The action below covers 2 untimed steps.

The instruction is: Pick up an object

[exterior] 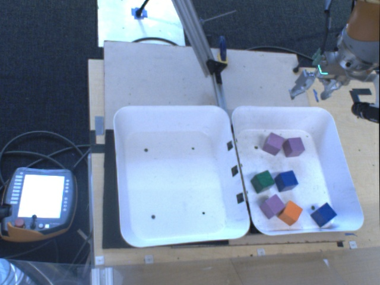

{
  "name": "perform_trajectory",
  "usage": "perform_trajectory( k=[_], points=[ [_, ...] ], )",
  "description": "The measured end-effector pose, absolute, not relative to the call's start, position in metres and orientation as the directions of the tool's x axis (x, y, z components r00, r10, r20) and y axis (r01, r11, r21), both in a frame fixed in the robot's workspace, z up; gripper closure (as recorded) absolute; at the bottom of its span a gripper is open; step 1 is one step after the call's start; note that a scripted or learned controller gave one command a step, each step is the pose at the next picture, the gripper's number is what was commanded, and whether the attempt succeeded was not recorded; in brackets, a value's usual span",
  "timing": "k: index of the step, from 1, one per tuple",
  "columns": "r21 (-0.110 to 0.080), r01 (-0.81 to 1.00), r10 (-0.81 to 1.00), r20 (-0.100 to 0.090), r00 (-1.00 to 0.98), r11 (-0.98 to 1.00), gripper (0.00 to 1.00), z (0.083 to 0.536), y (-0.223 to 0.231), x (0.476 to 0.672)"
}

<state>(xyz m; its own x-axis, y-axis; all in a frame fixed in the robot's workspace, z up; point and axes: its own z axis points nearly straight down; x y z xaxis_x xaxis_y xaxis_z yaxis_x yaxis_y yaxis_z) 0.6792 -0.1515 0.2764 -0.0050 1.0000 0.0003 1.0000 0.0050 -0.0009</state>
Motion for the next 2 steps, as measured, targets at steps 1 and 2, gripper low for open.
perform_trajectory(
  k=[1,2],
  points=[
    [0.002,1.000,1.000,-0.002,-0.006,0.006,0.00,0.279,-0.152,0.680],
    [-0.002,1.000,1.000,0.000,-0.002,0.002,0.00,0.220,-0.152,0.672]
  ],
)
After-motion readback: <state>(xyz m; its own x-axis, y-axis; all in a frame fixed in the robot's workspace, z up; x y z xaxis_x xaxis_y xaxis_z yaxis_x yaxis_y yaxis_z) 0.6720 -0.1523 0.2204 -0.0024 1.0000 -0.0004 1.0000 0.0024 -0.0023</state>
